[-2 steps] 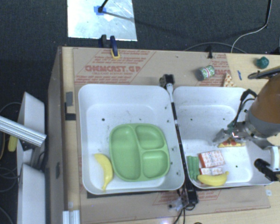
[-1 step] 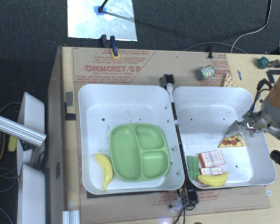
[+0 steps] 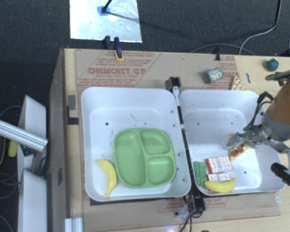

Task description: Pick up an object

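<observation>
Your gripper point(image 3: 238, 143) hangs in the right bin point(image 3: 208, 105), apparently over a small red and yellow item point(image 3: 239, 152); you cannot tell how its jaws stand. The red snack box point(image 3: 218, 165) lies just below-left of them, the banana point(image 3: 220, 185) beyond it, its long axis running left to right.

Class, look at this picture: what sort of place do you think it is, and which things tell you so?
Probably a robotics lab bench for pick-up trials: a robot arm reaches into two white bins holding toy food such as a banana and a green divided plate.

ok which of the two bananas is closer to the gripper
The banana in the right bin, along its front wall beside the red-and-white box. The other banana lies in the left bin beside the green tray.
</observation>
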`<state>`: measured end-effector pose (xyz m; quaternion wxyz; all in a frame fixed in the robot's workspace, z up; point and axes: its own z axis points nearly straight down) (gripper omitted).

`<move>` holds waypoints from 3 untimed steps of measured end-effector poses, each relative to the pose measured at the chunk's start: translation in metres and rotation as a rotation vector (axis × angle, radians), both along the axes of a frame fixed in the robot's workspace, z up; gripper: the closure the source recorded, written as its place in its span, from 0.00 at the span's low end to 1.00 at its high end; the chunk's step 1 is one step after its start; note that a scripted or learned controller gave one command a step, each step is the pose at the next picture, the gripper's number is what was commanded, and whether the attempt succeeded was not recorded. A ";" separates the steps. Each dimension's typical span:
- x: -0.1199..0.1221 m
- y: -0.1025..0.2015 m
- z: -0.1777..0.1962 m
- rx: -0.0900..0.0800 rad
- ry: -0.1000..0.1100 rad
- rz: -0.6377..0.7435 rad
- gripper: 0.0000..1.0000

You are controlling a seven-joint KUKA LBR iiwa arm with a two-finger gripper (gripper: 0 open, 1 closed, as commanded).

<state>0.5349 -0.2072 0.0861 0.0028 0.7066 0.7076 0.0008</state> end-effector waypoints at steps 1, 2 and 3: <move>0.000 0.000 0.010 0.001 0.000 0.001 1.00; 0.007 0.099 0.072 0.004 0.002 0.003 1.00; 0.007 0.098 0.072 0.003 0.003 0.001 0.00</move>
